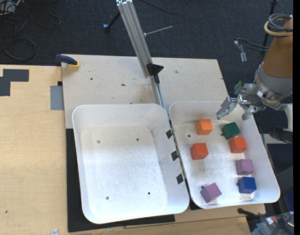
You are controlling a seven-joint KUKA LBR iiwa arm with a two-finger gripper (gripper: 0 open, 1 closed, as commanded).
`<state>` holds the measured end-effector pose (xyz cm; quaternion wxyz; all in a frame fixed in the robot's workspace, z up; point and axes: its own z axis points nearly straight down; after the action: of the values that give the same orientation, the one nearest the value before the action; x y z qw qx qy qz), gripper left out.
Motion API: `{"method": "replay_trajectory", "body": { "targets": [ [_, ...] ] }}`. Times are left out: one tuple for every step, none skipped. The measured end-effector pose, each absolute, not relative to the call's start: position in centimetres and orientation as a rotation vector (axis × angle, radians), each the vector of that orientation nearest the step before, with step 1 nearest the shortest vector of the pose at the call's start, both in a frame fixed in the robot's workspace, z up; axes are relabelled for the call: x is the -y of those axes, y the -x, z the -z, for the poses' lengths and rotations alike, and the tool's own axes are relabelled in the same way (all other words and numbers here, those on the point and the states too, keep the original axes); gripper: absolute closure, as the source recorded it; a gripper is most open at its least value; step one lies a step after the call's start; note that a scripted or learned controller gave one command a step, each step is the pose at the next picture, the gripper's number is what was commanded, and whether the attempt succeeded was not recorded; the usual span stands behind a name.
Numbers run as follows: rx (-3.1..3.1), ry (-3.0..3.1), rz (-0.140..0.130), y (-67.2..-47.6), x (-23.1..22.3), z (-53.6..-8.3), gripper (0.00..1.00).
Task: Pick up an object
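Note:
The right bin (189, 190) holds several small blocks: an orange one (204, 126), a dark green one (231, 130), two red-orange ones (199, 151) (237, 144), two purple ones (244, 166) (210, 192) and a blue one (246, 184). My gripper (236, 109) hangs over the bin's far right corner, just above and behind the green block. Its two fingers are spread apart with nothing between them.
The left bin (86, 131) sits beside the right one, with black clips along the shared edge. A slanted aluminium pole (137, 38) rises behind the bins. A blue-and-yellow tool (67, 60) lies at the bench's far left corner.

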<state>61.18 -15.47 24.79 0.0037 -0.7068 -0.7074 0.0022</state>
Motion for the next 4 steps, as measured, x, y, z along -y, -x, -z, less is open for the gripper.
{"method": "replay_trajectory", "body": {
  "targets": [
    [2.221,2.217,-0.003,-61.3,15.5,-25.1,0.0],
    [2.216,2.215,-0.008,-61.2,15.6,-18.6,0.0],
    [2.216,2.215,-0.008,-60.3,15.1,-13.7,0.0],
    [2.218,2.224,-0.001,-60.3,15.0,-9.0,0.0]
  ]
}}
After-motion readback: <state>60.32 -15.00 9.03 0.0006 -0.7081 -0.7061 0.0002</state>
